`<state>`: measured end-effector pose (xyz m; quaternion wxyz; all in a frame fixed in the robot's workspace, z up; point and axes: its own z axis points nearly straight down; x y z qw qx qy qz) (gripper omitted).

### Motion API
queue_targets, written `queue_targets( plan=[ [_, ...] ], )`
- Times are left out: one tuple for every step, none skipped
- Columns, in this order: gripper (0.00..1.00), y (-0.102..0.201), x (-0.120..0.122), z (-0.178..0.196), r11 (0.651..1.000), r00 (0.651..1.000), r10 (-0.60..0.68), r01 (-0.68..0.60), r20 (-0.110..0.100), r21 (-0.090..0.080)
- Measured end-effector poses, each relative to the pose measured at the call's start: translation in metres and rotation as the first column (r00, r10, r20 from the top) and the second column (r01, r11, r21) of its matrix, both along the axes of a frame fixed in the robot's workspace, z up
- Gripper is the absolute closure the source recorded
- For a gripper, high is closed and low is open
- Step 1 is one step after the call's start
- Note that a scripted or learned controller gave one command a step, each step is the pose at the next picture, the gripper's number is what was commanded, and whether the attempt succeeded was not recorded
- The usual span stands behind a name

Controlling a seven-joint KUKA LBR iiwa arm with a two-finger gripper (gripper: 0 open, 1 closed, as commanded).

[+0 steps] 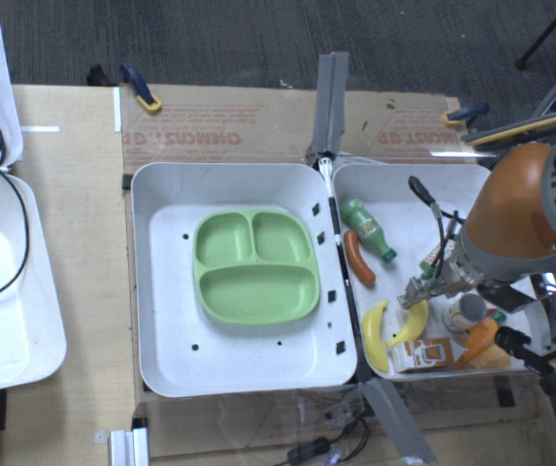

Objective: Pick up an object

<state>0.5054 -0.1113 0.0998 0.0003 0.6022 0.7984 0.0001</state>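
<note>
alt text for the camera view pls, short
The grey-and-orange arm reaches from the right with its end effector low in the right bin, just above a banana, with a green bottle, a hot dog and a carrot around it. The left bin holds a green divided plate.

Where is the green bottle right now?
The green bottle lies in the right bin, near its back left, just above the hot dog.

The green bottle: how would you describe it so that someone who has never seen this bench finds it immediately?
Look in the right white bin, at its upper left part near the divider. The green bottle lies there on its side, just above the orange-red sausage. It is the only green item in that bin.
</note>
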Motion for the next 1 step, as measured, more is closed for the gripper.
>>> queue_targets(
  plan=[
    [1.0, 0.0731, 0.0036, 0.1195, 1.0, 1.0, -0.032, 0.032, -0.002, -0.001]
  ],
)
